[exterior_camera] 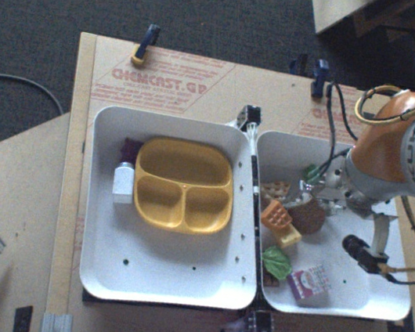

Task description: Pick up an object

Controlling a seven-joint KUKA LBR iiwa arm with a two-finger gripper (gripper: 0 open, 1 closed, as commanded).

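In the camera view the hand (315, 198) is down in the right bin (383, 299), low over a brown round object (308, 216) at the pile's centre. I cannot tell its state or whether anything is held — the lift seems still ahead. An orange waffle-like piece (279, 220) lies at nine o'clock, a pink carton (311, 284) at six.

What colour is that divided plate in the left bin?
Yellow-orange; the divided plate shows plainly in the camera view.
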